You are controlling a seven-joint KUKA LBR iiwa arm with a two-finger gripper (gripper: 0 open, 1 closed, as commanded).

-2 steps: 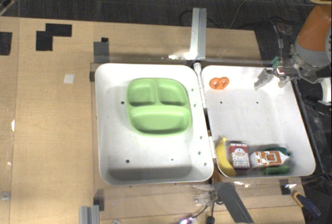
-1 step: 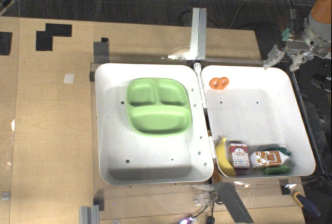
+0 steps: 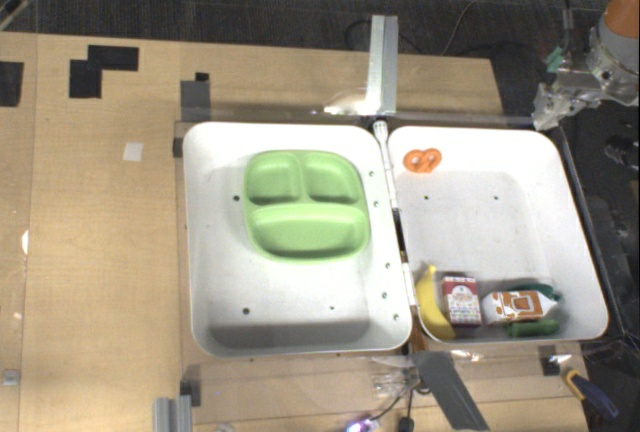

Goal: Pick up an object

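Pretzel (image 3: pixel 422 160): orange, small, twisted into loops. Lay flat and alone in the far left corner of the right bin (image 3: pixel 500 220), off to the left of the gripper (image 3: pixel 556 105) and a little nearer the camera, with bare white floor all round it. Was touched by nothing.

Hung outside the bin's far right corner, that gripper, at the end of the grey arm (image 3: pixel 620 30); could not tell whether clenched or released, and saw nothing held in it.

Well below the gripper, along the same bin's near wall: a yellow banana (image 3: pixel 430 305), a red-and-white carton (image 3: pixel 459 300), an orange-and-white carton (image 3: pixel 515 305) and a green piece (image 3: pixel 530 327), packed side by side.

Far to the gripper's left, in the left bin (image 3: pixel 215 220): a green divided plate (image 3: pixel 303 203), right way up. Between the bins' far ends, a metal post (image 3: pixel 383 65) on the wooden bench (image 3: pixel 90 220).
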